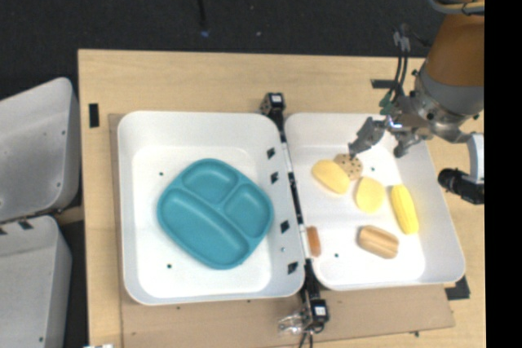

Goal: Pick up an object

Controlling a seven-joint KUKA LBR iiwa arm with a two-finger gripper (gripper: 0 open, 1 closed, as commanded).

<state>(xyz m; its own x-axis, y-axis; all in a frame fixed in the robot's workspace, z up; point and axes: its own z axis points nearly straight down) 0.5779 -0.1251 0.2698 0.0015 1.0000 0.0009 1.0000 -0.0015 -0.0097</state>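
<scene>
We are looking down on a wooden desk (188,77) carrying 2 white bins side by side. The left bin (143,257) is holding a teal divided plate (214,212), lying flat near its middle.

The right bin (440,257) is our landmark. In its middle we are seeing a pale yellow potato-shaped piece (330,176), with a small tan block dotted with dark spots (351,166) touching its upper right side. Just right of those lies a second pale yellow oval (369,195), then a bright yellow corn-like piece (404,209) beside it. Below these, toward the bin's near edge, a brown bread roll (378,241) is lying on its side. A small orange sausage-like piece (313,241) is resting against the bin's left wall.

The gripper (383,138) is hanging over the bin's far part, above and right of the dotted block. Its fingers (364,136) are spreading apart, pinching nothing, and we are seeing them clear of every object.
</scene>
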